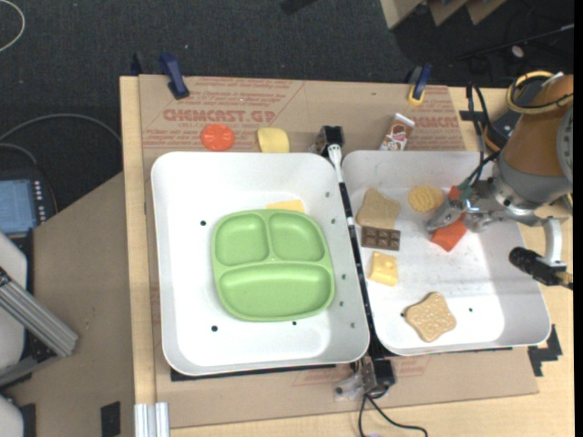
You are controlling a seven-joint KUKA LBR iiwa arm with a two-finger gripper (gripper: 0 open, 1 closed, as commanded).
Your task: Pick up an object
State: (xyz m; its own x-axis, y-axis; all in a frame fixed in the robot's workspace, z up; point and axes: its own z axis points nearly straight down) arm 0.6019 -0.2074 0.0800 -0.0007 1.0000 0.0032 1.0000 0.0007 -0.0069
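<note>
Orange block (448, 236) in right bin (510, 326), toward 2 o'clock, just below gripper (453, 215). Touching fingertips, perhaps lightly pinched; grip unclear in this view. Round cookie (423, 198) at 10 o'clock of block.

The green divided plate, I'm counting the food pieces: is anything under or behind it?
A pale yellow piece pokes out from behind the green divided plate's far edge, in the left bin. Most of that piece is covered, and whatever else lies beneath the plate is hidden.

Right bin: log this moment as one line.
arm: over right bin | gripper: at orange block | lifted: no | nearby: round cracker, chocolate piece
</note>
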